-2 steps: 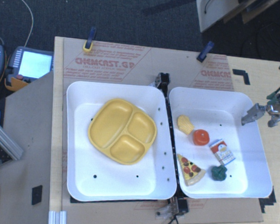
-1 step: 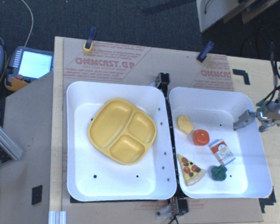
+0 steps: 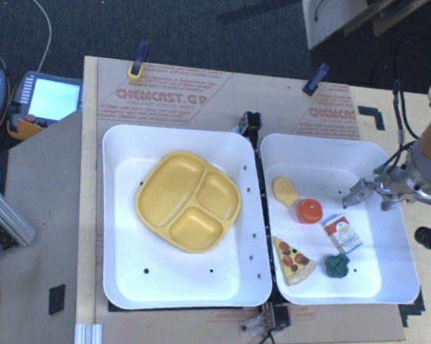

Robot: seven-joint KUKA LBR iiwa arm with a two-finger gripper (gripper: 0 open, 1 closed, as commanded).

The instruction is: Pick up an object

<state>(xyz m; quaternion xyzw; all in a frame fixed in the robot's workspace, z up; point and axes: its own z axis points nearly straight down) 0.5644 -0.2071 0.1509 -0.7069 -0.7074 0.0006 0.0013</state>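
Observation:
The right bin (image 3: 392,293) holds several small toys. A yellow piece (image 3: 284,191) lies near its left wall, with a red tomato (image 3: 310,210) beside it. A red and white carton (image 3: 342,233) sits toward the middle, a green broccoli (image 3: 336,265) just below it, and a pizza slice (image 3: 295,260) at the lower left. My gripper (image 3: 370,198) hovers over the bin's upper right part, above and right of the carton, open, with nothing between its fingers.
The left bin (image 3: 118,271) holds a yellow divided plate (image 3: 189,201). A black divider (image 3: 261,208) runs between the bins. Blue clamps (image 3: 316,79) hold the board at the back. Screens (image 3: 50,99) stand off the bench to the left.

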